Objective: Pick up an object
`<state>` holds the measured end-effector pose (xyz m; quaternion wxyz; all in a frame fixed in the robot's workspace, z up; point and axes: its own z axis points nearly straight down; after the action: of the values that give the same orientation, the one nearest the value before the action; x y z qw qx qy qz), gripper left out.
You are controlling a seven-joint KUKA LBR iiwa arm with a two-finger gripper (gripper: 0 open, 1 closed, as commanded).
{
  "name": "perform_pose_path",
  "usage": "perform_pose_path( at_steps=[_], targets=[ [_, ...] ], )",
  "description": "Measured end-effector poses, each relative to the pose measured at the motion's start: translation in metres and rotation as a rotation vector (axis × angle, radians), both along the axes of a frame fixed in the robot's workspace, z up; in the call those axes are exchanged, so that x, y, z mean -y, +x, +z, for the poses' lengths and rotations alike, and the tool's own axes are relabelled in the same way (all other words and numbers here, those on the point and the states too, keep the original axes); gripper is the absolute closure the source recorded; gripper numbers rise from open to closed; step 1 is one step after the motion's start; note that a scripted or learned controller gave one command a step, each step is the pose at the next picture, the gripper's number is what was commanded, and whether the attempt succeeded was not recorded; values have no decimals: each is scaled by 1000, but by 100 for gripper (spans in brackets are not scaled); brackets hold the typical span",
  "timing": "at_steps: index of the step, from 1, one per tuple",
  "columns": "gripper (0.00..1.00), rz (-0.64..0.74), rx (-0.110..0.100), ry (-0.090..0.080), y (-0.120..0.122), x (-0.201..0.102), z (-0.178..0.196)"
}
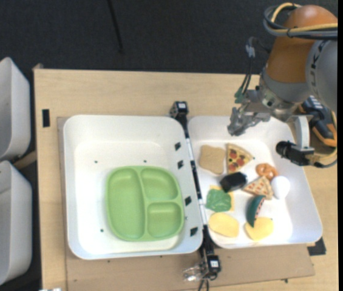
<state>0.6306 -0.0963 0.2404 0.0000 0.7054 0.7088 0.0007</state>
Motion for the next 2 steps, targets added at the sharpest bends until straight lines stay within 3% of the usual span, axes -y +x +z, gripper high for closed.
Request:
perform_pose_path(
  at_steps=[2],
  targets=[
    [100,-1,-3,-1,-45,-75,0]
  ],
)
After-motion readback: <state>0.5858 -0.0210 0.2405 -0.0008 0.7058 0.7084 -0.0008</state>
